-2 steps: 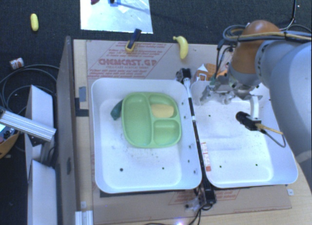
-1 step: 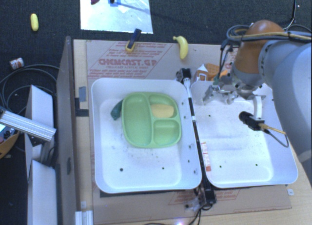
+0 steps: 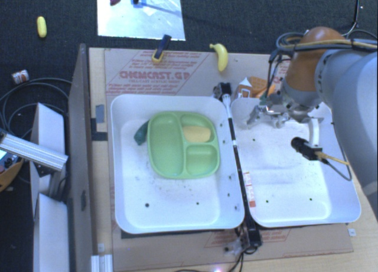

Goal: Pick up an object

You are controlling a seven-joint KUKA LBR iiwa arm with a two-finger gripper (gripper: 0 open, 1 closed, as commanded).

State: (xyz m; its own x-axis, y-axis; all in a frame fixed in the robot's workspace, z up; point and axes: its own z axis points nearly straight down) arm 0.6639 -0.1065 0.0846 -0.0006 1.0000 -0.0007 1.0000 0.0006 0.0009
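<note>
the brown cardboard sheet point(image 3: 177, 67) under both bins is mostly covered. its bare upper strip bears red print reading "chemcast gp", and the smaller lines beneath are too fine to read. the grey arm with an orange band point(image 3: 348, 82) comes in at the upper right and is cut off by the frame's right edge. the left shallow white bin point(image 3: 127, 206) and the right shallow white bin point(image 3: 295, 200) lie side by side, meeting along the middle of the frame. a pale green three-compartment plastic plate point(image 3: 177, 159) lies in the upper middle of the left bin. the gripper point(image 3: 269, 117) hangs over the upper left corner of the right bin, and i cannot tell whether it is open or closed. a dark teal thing point(image 3: 140, 132) pokes out at the plate's left edge, partly hidden, its shape unclear. a flat yellow piece point(image 3: 198, 133) lies in the plate's upper right compartment. a yellow banana point(image 3: 221, 57) lies on the cardboard above the bins. a small white-and-red label point(image 3: 248, 185) on the seam between the bins is unreadable.
</note>
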